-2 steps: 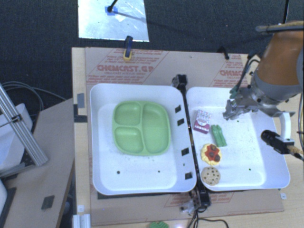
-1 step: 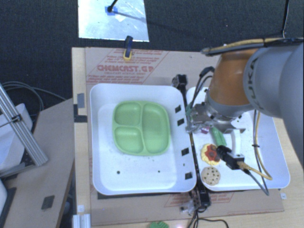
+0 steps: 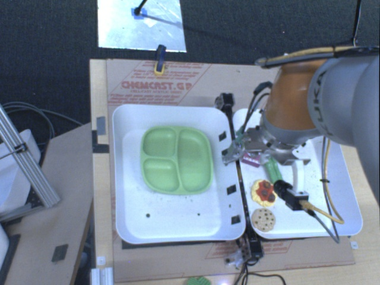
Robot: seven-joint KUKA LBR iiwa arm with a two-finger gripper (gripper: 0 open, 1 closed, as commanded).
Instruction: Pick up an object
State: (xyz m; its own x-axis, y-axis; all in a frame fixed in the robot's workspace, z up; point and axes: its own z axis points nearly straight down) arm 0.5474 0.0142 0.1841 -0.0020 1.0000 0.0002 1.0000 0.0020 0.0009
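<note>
Over the right shallow white bin [image 3: 347, 218], the jaws [image 3: 252, 153], whose opening I cannot tell, hang near a slim green stick-shaped toy [image 3: 272, 171] just beyond the round pizza-like toy [image 3: 263, 192] and the chocolate-chip cookie [image 3: 262, 219], so descending squarely over one piece seems wisest.

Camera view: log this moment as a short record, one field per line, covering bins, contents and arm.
left bin: holds a green divided plate, lying flat
right bin: holds a pizza-like toy, a cookie, a green stick-shaped item and a magenta item
cookie position: near the bin's front-left corner, just below the pizza-like toy
arm: reaches in from the right, over the right bin
claw: low over the right bin's left side; finger state cannot be told
pick status: nothing seen held
</note>
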